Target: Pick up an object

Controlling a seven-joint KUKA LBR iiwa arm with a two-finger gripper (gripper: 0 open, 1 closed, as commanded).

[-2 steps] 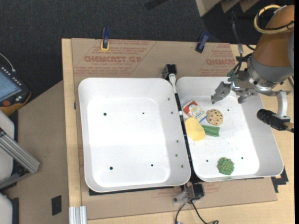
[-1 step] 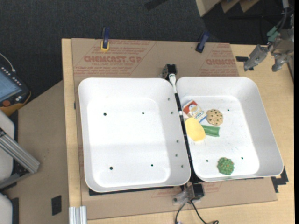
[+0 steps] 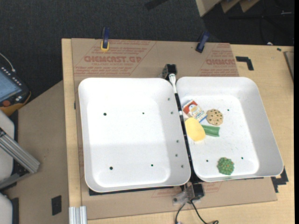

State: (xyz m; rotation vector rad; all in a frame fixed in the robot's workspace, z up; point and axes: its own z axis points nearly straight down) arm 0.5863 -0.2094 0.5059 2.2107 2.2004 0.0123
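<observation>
Surface: brown board clamped at the far edge, bearing two shallow white bins side by side.
Green knobbly object: nearest item, alone at about 5 o'clock in the right bin, well apart from the other items; roundish, no marked long axis.
Yellow object: close to the wall shared by the two bins, at about 9 o'clock in the right bin; long axis running roughly 11 to 5 o'clock.
Green strip: lying flat just beside the yellow object, at its 3 o'clock, apparently touching it.
Round speckled cookie: near bin centre, just beyond the green strip.
Red-and-white packet: farthest of the cluster, at the yellow object's 12 o'clock.
Left bin: white floor with small dark dots.
Hand: spread or closure cannot be told; nothing judged grasped.
Approach: arm enters from 3 o'clock, so right-bin items judged nearest; lone green knobbly object judged the least crowded pick.
</observation>
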